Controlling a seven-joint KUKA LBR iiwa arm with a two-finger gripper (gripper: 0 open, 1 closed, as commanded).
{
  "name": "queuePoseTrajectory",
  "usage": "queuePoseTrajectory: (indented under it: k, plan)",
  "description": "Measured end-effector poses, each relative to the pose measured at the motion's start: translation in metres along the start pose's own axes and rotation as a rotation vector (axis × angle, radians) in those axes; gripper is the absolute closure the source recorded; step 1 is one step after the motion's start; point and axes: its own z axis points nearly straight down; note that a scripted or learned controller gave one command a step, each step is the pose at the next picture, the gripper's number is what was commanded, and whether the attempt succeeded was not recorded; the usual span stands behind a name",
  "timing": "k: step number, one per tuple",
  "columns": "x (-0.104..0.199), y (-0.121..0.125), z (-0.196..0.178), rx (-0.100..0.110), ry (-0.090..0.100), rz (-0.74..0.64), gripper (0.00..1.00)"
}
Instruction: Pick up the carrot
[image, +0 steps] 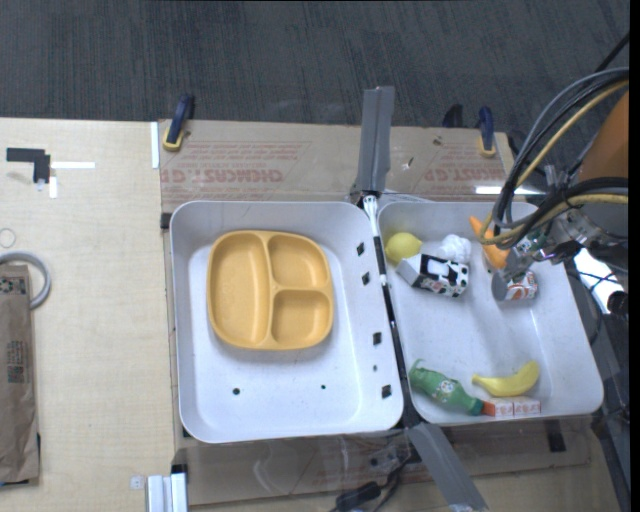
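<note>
Roughly at the far right corner of the right bin (585, 345), we note the carrot (492, 243): an orange sliver, partly masked by dark cables (530, 160) and the arm's wrist. The end effector (516, 283) hangs just beside it, low over the bin floor. Whether it is wide or narrow we cannot tell; the tips are blurred against a small red-and-white object (521, 290) beneath them. We see nothing clamped in it.

Handling, as we judge it: the carrot looks like a toy, so probably light, rigid and smooth-skinned, apt to slip or roll. It tapers, so a hold across the thicker middle seems safer than at the thin tip. Exact lie is uncertain, since most of its length is hidden.

Neighbours: a black-and-white cow toy (443, 274) and a yellow lemon (403, 246) sit near the divider; something white (457, 245) lies behind the cow. A green bottle (446, 391), a banana (507, 379) and a small red-and-white box (516, 407) line the near edge, well apart from the carrot.

Room: the carrot is close to the bin's far wall, so approach from that side is tight. The open floor in the bin's middle offers the better approach. The left bin (190, 330) holds a yellow divided plate (269, 290) and plays no part. The wooden surface (90, 300) lies further left.
</note>
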Motion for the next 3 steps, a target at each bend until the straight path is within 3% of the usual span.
queuePoseTrajectory:
  k: [1, 2, 3]
  plan:
    - [0.079, 0.049, -0.056, 0.002, 0.0, 0.164, 1.0]
    - [0.004, 0.08, -0.012, 0.002, -0.001, 0.093, 1.0]
    - [0.005, 0.081, -0.012, 0.002, -0.001, 0.093, 0.0]
